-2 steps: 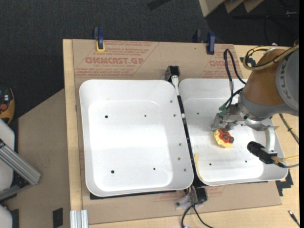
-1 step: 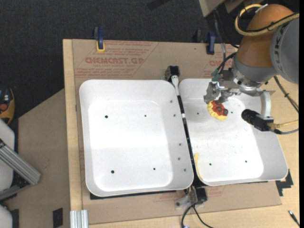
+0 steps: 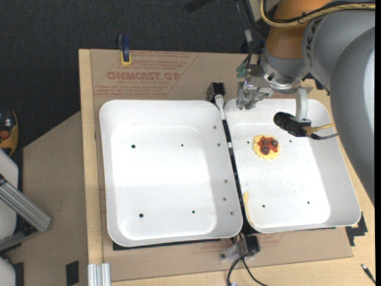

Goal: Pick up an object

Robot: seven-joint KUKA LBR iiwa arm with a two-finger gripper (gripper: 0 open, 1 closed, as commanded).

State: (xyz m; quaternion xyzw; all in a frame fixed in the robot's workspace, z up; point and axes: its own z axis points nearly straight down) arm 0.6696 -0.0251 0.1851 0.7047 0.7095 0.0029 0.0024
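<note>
i see the grey arm [image 3: 333, 46] reaching in over the far edge of the right bin [image 3: 309, 201]; left bin [image 3: 161, 219] alongside. the gripper [image 3: 249, 100] hovers by the right bin's far left corner, its grip i cannot tell. small yellow-and-red object [image 3: 266, 146] lies in the right bin, near the gripper but apart.

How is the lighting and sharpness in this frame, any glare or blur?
Camera view: even, soft lighting; the left bin reads bright but keeps its dots; the small yellow object is slightly soft but legible; the arm's grey body, close to the lens, looks blurred.
</note>
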